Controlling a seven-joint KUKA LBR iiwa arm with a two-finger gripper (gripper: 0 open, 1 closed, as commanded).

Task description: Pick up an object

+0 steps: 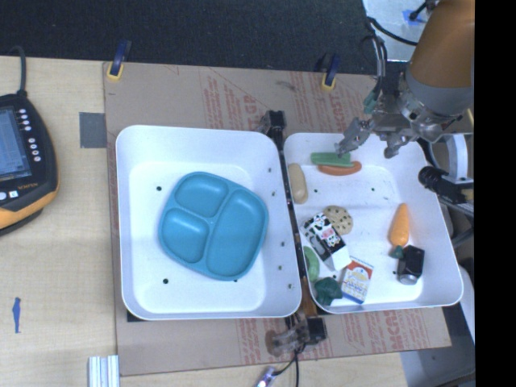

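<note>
My gripper hangs over the back of the right bin, open, with nothing between its two spread fingers. Just below its left finger lies a green and orange hot-dog toy. Also in this bin are a beige roll, a cookie, a black-and-white cow-patterned box, an orange carrot, a black block, a small red and white carton and green pieces.
The left bin holds a blue divided plate. A handheld control pad lies at the bench's left edge. Clamps sit between the bins at the back, and another clamp at the front.
</note>
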